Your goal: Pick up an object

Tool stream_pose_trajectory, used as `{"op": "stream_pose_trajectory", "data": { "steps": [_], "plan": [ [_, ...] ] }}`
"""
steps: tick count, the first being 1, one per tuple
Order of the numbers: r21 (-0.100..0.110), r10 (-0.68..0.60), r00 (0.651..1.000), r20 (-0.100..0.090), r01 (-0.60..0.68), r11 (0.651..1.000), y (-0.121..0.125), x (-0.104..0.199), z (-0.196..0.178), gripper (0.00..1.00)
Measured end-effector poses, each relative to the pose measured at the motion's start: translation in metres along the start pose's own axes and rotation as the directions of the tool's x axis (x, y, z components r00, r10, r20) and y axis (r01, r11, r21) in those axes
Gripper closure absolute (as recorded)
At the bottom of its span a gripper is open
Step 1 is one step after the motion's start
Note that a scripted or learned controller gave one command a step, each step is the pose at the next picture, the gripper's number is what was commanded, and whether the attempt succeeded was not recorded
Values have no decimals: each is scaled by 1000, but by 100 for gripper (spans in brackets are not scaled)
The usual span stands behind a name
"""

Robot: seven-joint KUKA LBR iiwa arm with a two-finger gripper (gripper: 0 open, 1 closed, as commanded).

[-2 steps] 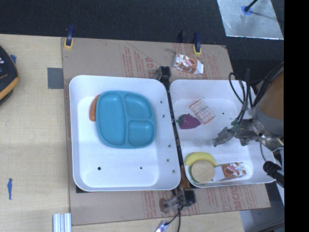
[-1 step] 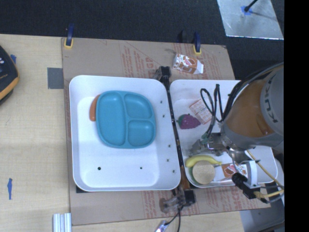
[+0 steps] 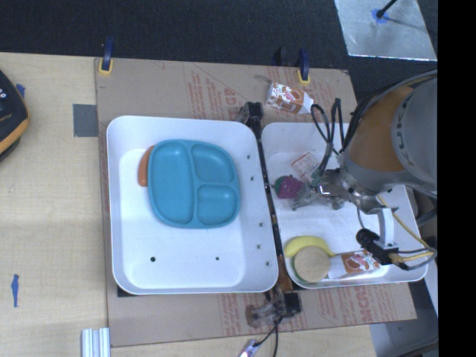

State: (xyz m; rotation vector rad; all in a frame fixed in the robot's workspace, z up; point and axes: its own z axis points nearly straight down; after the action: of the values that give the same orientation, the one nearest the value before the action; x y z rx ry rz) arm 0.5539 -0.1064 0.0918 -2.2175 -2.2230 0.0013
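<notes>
At the far left edge of the tabletop [image 3: 44, 222] lies part of a black and yellow device [image 3: 10, 117], with a grey tape patch [image 3: 85, 120] to its right. Cardboard [image 3: 186, 88] covers the middle of the tabletop, held by two blue and yellow clamps [image 3: 106, 56] along its far edge. On the cardboard sits the left bin [image 3: 186, 274], which holds a blue divided plate [image 3: 195, 183]; an orange item [image 3: 143, 168] shows at the plate's left rim, partly hidden under it. Between the two bins, at the far end, is a small black fitting [image 3: 253, 113]. Beyond the right bin [image 3: 279, 136], on the cardboard, lies a red and white packet [image 3: 289, 98]. Inside the right bin, a purple object [image 3: 287, 187] rests near the left wall, and a second packet [image 3: 304, 163] lies just beyond it. The gripper [image 3: 316, 193] is low in the right bin, just right of the purple object; whether they touch cannot be told, nor whether the fingers are apart or together. At the bin's near end lie a yellow object [image 3: 301, 244] and, touching it, a tan round object [image 3: 312, 265], with a third packet [image 3: 362, 262] to their right. The arm [image 3: 394, 140] enters from the right, with black cables [image 3: 327, 125] looping above the wrist.
</notes>
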Motion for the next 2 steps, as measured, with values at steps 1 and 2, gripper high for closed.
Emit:
{"op": "stream_pose_trajectory", "data": {
  "steps": [1, 2],
  "plan": [
    [1, -1, 1000, -1, 1, 1000, 50, 13, 0, 0],
    [1, -1, 1000, 0, 1, 1000, 87, 14, 0, 0]
  ]
}}
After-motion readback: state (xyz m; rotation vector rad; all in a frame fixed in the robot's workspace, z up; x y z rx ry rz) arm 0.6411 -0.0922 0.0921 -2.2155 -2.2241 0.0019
